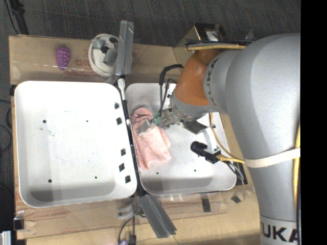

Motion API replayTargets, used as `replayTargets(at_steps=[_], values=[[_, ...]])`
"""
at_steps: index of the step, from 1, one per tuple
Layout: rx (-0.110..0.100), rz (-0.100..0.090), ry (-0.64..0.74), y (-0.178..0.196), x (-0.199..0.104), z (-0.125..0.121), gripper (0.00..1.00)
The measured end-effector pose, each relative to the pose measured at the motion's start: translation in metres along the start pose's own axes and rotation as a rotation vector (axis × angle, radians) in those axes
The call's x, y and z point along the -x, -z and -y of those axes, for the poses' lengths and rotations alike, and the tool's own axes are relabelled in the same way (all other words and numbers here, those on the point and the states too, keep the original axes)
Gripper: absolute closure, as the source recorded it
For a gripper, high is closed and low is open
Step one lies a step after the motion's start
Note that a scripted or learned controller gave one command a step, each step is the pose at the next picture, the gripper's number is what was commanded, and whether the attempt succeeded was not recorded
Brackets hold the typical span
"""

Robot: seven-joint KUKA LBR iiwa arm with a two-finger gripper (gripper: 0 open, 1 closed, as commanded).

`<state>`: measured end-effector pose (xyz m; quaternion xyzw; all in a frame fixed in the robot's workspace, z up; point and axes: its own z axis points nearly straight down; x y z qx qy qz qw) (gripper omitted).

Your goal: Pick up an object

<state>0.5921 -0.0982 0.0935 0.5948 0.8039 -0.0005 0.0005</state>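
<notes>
Pink cloth [151, 143] in my right bin [176, 185] — soft, light, bunches easily; I'd pinch its raised upper fold. Jaws' state — cannot tell.

Place: robotics lab
Evidence: grey KUKA arm [265, 116] over two white bins [66, 188] on a cardboard-covered worktop [36, 50], loose cables [166, 78]
</notes>
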Motion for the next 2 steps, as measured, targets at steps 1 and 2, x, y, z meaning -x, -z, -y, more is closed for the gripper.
replayTargets(at_steps=[1, 2], values=[[-0.001, -0.003, 0.005, 0.010, -0.002, -0.001, 1.00], [-0.002, -0.002, -0.134, 0.099, -0.074, -0.067, 1.00]])
